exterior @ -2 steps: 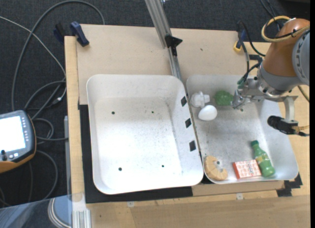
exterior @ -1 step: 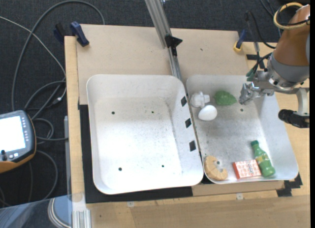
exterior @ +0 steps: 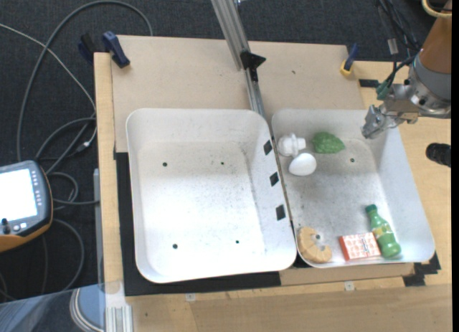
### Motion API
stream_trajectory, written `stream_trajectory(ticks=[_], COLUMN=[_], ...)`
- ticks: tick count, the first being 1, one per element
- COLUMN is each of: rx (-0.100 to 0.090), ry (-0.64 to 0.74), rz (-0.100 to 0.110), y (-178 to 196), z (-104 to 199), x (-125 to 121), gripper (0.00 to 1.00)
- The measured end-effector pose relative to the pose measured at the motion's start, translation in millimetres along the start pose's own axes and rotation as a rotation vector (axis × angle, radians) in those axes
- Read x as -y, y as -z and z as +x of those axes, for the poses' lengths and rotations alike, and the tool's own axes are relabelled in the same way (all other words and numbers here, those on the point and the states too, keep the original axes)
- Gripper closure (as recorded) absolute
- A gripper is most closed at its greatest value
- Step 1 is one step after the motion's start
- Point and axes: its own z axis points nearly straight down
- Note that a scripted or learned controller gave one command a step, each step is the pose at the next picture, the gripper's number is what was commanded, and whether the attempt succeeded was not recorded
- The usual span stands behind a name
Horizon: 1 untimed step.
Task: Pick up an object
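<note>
Cookie point(exterior: 315, 245), red box point(exterior: 359, 246), green bottle point(exterior: 383, 232) at right bin's point(exterior: 401, 173) near edge; white egg point(exterior: 303, 163) and green lump point(exterior: 328, 143) further back. Hand point(exterior: 372, 122) over far rim, empty, probably narrow, can't tell for sure. Nothing picked yet.

Two shallow white bins sit side by side on a wooden bench point(exterior: 179, 72). The left bin point(exterior: 201, 194) has dark speckles on its floor. The right bin point(exterior: 401, 180) holds a white rounded object point(exterior: 292, 144) touching a white egg-shaped object point(exterior: 303, 164) near its upper left, with a green leafy item point(exterior: 328, 143) just beside them. Along its near edge lie a tan bagel-like piece point(exterior: 315, 244), a red and white packet point(exterior: 359, 246) and a green bottle point(exterior: 383, 233). The gripper point(exterior: 373, 124) hangs over the right bin's upper right corner, apart from every object. A handheld pendant point(exterior: 21, 201) lies at far left.
</note>
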Motion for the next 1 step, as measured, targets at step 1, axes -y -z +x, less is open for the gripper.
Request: stream_trajectory(ticks=[1], rx=[-0.001], ry=[0.001], rz=[0.002], y=[44.5], z=[0.0], x=[-1.7], gripper=[1.00])
